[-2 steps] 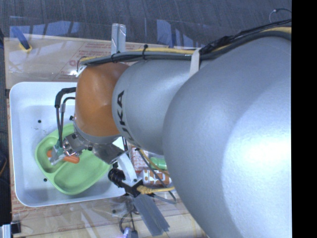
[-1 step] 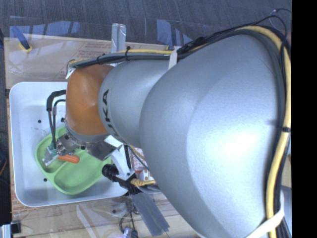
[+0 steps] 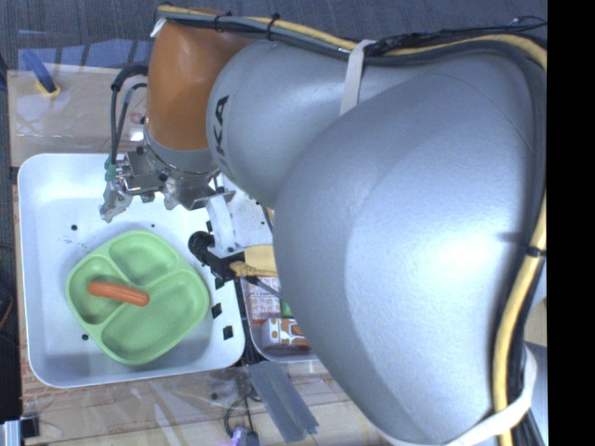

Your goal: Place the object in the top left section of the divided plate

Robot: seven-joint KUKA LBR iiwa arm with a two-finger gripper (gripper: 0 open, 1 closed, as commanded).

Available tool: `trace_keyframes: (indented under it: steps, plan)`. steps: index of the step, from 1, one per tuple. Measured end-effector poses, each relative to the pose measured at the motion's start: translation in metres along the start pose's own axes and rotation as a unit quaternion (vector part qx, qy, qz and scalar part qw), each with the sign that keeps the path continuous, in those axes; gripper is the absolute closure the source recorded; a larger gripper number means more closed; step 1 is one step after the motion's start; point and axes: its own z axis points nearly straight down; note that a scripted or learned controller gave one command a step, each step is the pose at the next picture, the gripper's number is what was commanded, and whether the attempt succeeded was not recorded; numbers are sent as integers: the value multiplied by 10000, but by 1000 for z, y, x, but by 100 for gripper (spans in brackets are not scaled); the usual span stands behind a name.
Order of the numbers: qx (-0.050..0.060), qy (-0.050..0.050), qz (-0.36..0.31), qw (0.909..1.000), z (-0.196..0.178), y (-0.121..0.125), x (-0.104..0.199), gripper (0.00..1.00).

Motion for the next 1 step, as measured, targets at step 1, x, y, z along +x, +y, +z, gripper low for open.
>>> trace_keyframes:
  steps: [1]
  plan:
    - [22,0,459,9989,26,-59,-8,0]
